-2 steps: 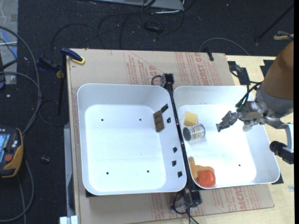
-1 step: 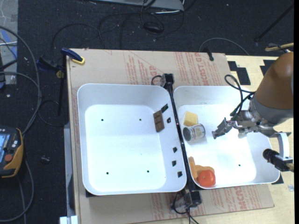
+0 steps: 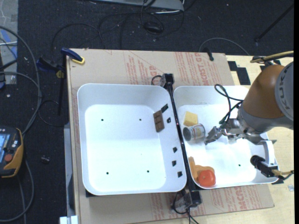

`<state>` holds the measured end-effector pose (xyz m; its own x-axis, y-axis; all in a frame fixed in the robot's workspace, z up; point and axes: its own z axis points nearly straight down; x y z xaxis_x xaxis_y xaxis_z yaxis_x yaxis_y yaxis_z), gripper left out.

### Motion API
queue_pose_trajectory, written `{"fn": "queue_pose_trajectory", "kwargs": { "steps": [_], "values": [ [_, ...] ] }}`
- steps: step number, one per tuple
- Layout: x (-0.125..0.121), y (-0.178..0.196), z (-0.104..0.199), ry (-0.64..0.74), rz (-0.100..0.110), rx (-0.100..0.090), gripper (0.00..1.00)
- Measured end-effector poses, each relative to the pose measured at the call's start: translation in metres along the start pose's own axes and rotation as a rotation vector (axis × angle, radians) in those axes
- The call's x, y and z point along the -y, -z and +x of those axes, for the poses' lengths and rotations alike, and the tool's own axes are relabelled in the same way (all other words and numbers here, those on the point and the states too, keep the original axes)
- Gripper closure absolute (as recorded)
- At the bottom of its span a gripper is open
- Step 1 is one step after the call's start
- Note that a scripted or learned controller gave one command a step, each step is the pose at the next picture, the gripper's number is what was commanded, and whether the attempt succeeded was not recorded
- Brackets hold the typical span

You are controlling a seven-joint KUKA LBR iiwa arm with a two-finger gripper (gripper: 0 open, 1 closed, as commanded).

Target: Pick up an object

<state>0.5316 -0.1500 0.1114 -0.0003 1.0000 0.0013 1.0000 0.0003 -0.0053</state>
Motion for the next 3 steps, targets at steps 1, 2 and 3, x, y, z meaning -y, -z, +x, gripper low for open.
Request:
{"fn": "queue_pose_trajectory", "kwargs": {
  "steps": [1, 2, 3],
  "values": [
    [0.000, -0.020, 0.000, 0.000, -0.003, 0.001, 0.00],
    [0.000, -0.009, 0.000, 0.000, -0.005, 0.001, 1.00],
    [-0.002, 0.051, 0.001, 0.000, -0.005, 0.001, 1.00]
  ]
}}
